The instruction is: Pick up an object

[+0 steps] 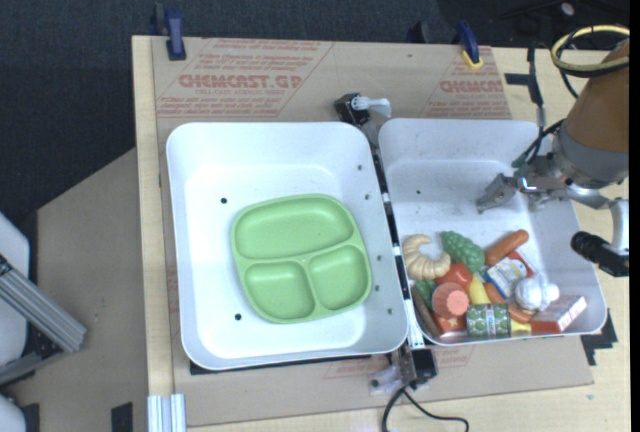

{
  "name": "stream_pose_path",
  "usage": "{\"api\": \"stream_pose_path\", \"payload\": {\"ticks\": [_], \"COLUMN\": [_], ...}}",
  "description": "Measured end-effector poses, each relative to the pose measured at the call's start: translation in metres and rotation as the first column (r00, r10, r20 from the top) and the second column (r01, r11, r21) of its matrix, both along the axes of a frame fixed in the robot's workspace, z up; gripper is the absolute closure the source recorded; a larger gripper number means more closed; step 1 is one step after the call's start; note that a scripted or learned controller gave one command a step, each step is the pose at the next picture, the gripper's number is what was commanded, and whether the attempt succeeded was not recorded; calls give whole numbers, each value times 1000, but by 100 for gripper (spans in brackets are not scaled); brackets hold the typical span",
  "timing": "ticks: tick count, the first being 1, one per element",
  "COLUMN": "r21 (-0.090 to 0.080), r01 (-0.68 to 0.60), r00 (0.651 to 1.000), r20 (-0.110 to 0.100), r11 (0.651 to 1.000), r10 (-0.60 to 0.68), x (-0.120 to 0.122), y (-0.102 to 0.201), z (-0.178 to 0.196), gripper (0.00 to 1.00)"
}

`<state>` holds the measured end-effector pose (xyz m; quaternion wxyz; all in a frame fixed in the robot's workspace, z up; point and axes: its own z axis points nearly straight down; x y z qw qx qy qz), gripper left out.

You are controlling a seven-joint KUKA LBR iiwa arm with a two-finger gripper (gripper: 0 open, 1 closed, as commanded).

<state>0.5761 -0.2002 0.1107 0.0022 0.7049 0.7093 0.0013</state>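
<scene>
Nearest, toy food (480, 290) is heaped in the right bin's (440, 155) front corner: a croissant (428, 260), a sausage (507, 245), a green can (488, 321). The left bin (200, 220) holds a green divided plate (300, 255). Farther back, the gripper (497, 193) hangs over bare bin floor (fingers spread apart, nothing between them), just behind the pile.

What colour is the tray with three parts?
Light green tray, seen in the camera view.

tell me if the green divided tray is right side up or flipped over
Right side up: the green divided tray in the left bin shows its three hollow compartments facing the camera, with nothing in them.
</scene>
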Motion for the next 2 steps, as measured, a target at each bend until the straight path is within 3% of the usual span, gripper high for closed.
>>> {"api": "stream_pose_path", "payload": {"ticks": [1, 2], "r21": [11, 4], "r01": [6, 4], "r00": [1000, 1000], "r20": [-9, -4], "r11": [1000, 1000], "r10": [-6, -4], "x": [-49, -47], "y": [-21, -21], "z": [-26, -14], "gripper": [0, 100]}}
